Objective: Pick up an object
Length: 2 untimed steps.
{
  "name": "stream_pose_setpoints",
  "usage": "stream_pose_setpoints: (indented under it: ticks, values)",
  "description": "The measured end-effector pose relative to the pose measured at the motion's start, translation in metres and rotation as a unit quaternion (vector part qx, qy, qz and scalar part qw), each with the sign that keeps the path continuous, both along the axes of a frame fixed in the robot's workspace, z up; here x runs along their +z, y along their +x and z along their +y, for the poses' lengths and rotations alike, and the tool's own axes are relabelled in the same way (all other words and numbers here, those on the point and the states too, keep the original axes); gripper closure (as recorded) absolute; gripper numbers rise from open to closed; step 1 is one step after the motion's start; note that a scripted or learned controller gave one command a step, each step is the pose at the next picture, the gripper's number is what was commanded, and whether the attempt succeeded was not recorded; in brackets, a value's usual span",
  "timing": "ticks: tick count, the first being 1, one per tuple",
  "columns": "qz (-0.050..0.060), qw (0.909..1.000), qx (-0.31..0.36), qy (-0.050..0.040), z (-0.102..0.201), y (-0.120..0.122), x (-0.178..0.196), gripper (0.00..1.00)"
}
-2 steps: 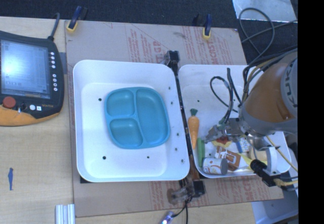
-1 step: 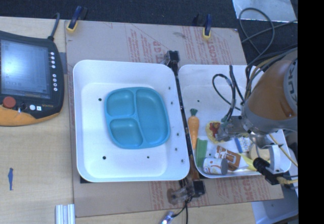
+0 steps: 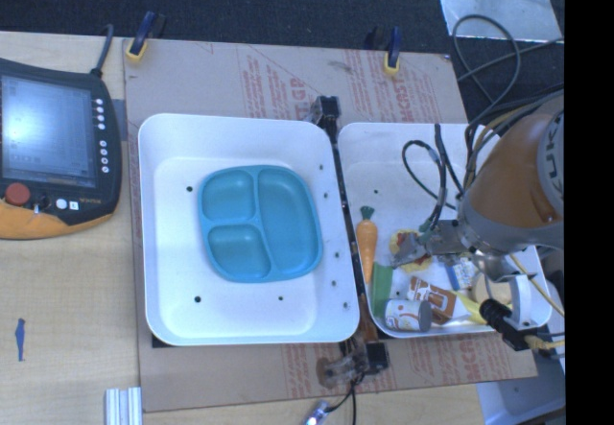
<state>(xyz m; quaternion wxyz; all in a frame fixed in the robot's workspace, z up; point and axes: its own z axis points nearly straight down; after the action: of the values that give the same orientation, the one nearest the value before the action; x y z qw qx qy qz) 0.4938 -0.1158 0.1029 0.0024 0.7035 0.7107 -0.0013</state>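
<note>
The right bin (image 3: pixel 384 159) holds a small pile of toys along its near side: an orange carrot (image 3: pixel 366 239) with a green top, a green block (image 3: pixel 382 283), a white can-like item (image 3: pixel 410 317) and brown-and-white pieces (image 3: pixel 436 298). My gripper (image 3: pixel 414 250) hangs low over this pile, just right of the carrot, with the grey and orange arm (image 3: pixel 513 188) reaching in from the right. The wrist and cables hide the fingers. A blue divided plate (image 3: pixel 259 222) lies in the left bin (image 3: pixel 173 150).
A teach pendant (image 3: pixel 53 159) rests at the bench's left edge. Clamps (image 3: pixel 391 49) grip the far edge of the cardboard base. Black cables (image 3: pixel 436 174) loop over the right bin's far half. A divider ridge (image 3: pixel 341 212) separates the bins.
</note>
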Motion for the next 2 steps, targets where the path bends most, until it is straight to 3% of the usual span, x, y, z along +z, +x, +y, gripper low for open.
stream_pose_setpoints:
  ticks: [1,2]
  values:
    - [0.002,1.0,-0.003,0.0027,-0.004,0.036,-0.011,0.0]
    - [0.002,1.0,-0.002,0.0022,-0.019,-0.018,-0.011,0.0]
